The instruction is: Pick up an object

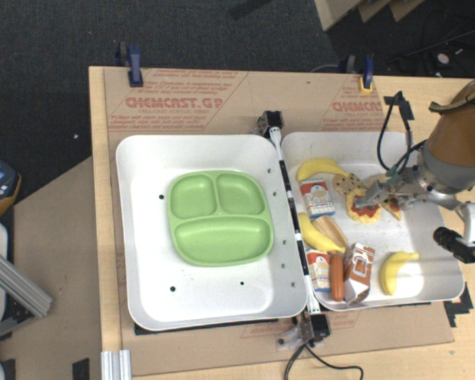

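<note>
- From the camera view above the table (222, 93), two white bins sit side by side: the left bin (142, 291) carries a green divided plate (219, 216), and the right bin (439, 287) carries a scatter of toy food.
- The arm (459, 145) comes in from the right, and its tool (374, 198) is low over the upper middle of the right bin, right at a flat red-and-yellow slice (368, 210) that looks like toy pizza.
- How far the tool is open I cannot tell from here; its tip blends into the slice, and nothing is clearly lifted or caught.
- Around it: a banana (321, 168) near the bin's top left, a small carton (319, 199) just below that, and a cookie (347, 184) just beside the slice.
- Lower down lie a hot dog (328, 234), a sausage (336, 275), a second carton (359, 264) and a smaller banana (397, 269), well apart from the tool.
- My guess is the slice is the target. It is thin and flat, so the tool would need to drop squarely, straddle an edge, and close before any lift.
- The cookie sits close enough to be nudged or pinched along with it; a slow, straight rise would show early whether the grip took.
</note>
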Robot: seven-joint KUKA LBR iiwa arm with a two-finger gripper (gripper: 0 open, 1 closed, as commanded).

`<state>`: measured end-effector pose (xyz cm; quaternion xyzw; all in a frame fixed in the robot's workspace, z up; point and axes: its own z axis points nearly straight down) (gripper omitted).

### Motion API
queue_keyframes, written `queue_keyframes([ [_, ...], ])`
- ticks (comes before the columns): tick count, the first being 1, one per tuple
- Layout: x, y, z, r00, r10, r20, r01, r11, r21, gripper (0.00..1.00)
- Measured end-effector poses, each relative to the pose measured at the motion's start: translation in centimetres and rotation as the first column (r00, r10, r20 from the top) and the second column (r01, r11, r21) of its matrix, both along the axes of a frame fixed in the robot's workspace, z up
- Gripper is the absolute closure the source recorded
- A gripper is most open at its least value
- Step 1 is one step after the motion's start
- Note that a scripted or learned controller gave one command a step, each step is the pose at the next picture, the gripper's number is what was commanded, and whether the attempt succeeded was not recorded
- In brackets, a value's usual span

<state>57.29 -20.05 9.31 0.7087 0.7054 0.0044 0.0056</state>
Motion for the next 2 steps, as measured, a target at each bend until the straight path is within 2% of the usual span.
queue_keyframes([
  [1,1.5,3.1,-0.3,1.0,0.006,-0.003,-0.006,1.0,-0.007,0.0],
  [2,9.3,-0.7,-0.5,1.0,0.01,-0.025,-0.01,1.0,0.005,0.0],
])
